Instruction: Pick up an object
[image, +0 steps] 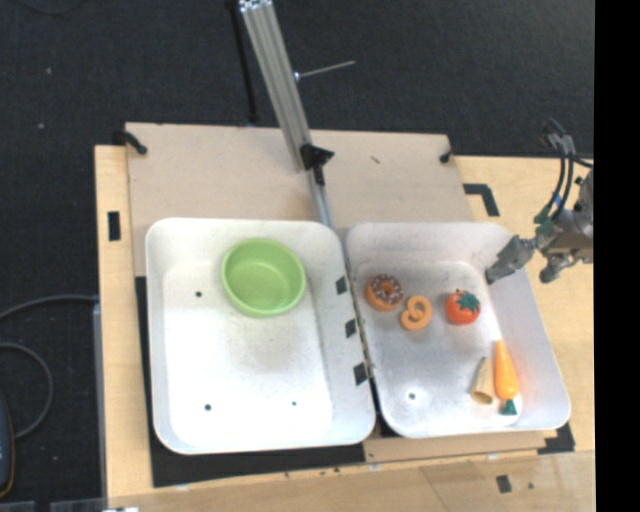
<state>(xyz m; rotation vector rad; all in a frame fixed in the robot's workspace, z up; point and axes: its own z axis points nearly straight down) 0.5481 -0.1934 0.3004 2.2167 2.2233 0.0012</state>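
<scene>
One fixed camera looks down at a slant from well above the bench (115, 470), taking in both white bins (180, 420).

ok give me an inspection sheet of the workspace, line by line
surface: wooden bench with left bin and right bin side by side
job's things: green bowl in left bin; donut, orange ring, tomato, cone and carrot in right bin
clutter: nothing seen
grippers: tool at the right bin's upper right rim, holding nothing
cables: wires above the tool; dark cable on the floor at left
surroundings: dark carpet; metal pole slanting over the bench
</scene>
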